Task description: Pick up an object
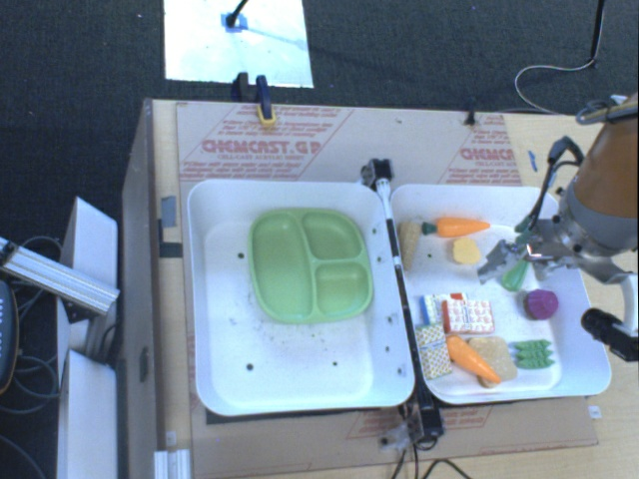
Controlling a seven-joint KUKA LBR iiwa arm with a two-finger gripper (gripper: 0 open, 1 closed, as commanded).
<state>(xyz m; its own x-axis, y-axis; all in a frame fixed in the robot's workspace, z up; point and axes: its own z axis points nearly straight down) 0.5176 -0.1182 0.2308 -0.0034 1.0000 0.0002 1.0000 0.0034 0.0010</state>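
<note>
Watching the feed, I saw the gripper [506, 259] low over the right bin [589, 362], near its right side, fingers spread apart with nothing between them. A green item [516, 275] lay right at the fingertips; too small to name. Just beside: yellow piece [466, 251], carrot [458, 228], purple ball [541, 303]. The red-and-white box [467, 315], the second carrot [471, 359] and the pea pods [532, 353] sat nearer the front. The green tray [308, 265] sat in the left bin [225, 367]. I judged it was in the approach step, no grasp yet. Next move needed: settling over the green item, closing, lifting.
</note>
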